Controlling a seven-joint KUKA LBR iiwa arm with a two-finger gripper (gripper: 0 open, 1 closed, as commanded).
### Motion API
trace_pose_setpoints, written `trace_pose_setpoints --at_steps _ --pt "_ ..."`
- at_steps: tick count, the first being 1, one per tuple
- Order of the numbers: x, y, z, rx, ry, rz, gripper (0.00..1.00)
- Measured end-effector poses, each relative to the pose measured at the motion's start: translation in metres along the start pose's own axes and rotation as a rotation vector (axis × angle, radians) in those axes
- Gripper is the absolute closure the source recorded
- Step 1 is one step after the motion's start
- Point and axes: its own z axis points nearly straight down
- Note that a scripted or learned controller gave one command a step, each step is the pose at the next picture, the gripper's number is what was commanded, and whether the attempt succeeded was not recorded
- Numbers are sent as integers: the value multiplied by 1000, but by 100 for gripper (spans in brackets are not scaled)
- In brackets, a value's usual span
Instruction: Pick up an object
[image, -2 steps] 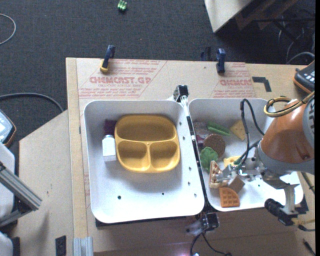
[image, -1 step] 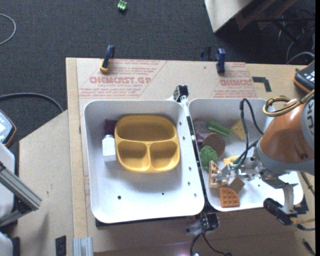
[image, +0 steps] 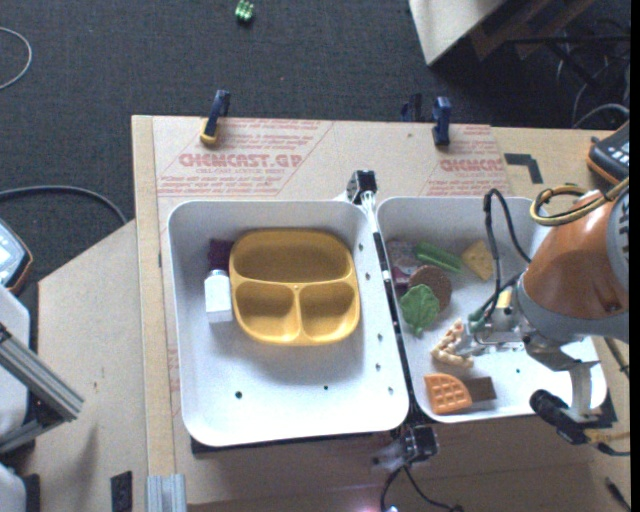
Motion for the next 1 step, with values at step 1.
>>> trace_pose_setpoints --at_steps 1 --pt "8 -3 -48 9 -5 -1 100"
